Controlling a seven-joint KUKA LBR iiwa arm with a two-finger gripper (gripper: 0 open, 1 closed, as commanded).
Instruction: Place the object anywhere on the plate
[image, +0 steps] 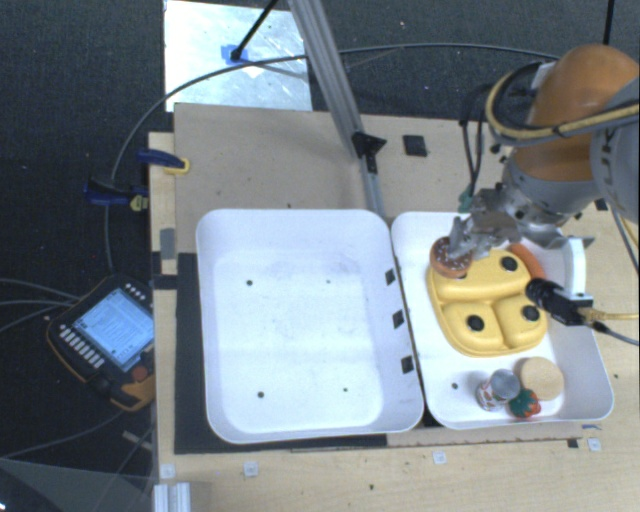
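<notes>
Gripper (462, 240) hung over small brown round object (450, 258) at upper left of yellow plate (487, 306), right bin (585, 385); grip state indiscernible. Object judged light, rigid; grasp across rim

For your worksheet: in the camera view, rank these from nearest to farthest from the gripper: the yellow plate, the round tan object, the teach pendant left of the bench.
1. Yellow plate: right bin, just below the gripper.
2. Round tan object: right bin's lower corner, past the plate.
3. Teach pendant: far left, off the bench.
</notes>
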